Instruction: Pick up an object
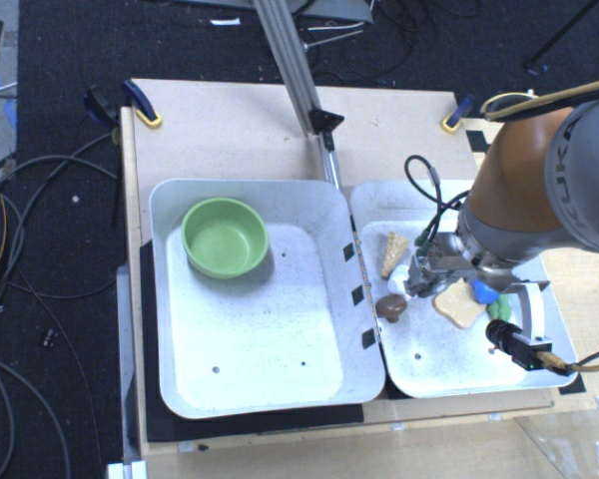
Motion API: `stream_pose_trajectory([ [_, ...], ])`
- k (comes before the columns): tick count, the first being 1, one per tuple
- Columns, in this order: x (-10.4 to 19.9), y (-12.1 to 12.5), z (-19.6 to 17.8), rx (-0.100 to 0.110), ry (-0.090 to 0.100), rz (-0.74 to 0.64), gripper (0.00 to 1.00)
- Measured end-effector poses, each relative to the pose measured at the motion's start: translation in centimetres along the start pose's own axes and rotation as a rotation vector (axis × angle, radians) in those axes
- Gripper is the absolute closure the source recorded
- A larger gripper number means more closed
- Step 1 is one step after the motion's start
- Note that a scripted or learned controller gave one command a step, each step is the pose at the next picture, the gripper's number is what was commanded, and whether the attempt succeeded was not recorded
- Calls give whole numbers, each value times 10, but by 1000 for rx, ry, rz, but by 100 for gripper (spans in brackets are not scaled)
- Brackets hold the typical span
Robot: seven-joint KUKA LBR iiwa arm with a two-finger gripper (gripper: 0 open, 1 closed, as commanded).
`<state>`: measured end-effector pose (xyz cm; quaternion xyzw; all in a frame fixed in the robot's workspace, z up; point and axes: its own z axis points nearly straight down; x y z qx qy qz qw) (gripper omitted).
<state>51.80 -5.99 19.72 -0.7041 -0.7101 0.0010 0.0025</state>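
dark carpet and loose cables ringed the wooden bench (230,128), where two shallow white bins sat side by side. the left bin (250,357) carried a green bowl (225,237) near its far corner, well apart from the action. all the small pickable pieces lay in the right bin (429,372), likely why the arm (524,183) hung over it: a tan cone-shaped piece (392,253), a brown rounded lump (390,307), a pale bread-like slice (459,307), with blue (485,292) and green (499,309) bits just beside it. the gripper (422,275) sat low between cone and slice, close above the lump. whether its fingers were spread or pinching could not be told.
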Motion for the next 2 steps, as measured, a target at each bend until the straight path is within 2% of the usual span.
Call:
stream_pose_trajectory([
  [1,49,-4,-10,-3,-1,-1,100],
  [2,103,1,-4,-2,-2,-2,100],
])
